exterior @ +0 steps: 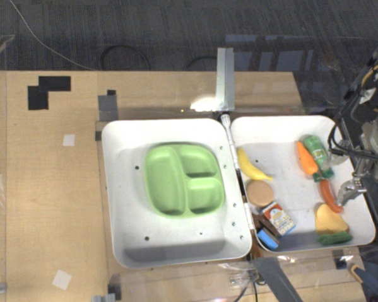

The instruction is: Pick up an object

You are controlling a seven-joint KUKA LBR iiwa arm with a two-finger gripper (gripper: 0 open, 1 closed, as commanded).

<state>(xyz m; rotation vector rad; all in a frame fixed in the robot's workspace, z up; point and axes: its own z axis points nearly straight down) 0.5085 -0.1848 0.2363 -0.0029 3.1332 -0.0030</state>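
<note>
Bench point(46, 205): 2 bins; 1 green tray point(183, 179); 1 banana point(253, 166); end effector point(352, 189) state unclear.

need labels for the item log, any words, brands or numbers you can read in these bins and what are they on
None can be read.
Small carton, right bin: red, white and orange print, too blurred to read.
Green bottle, right bin: no lettering resolves.
Green divided tray, left bin: plain, no text visible.

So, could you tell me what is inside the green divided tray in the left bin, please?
The green tray shows three bare compartments with nothing in them. The left bin floor beneath it is covered, so unseen.
</note>
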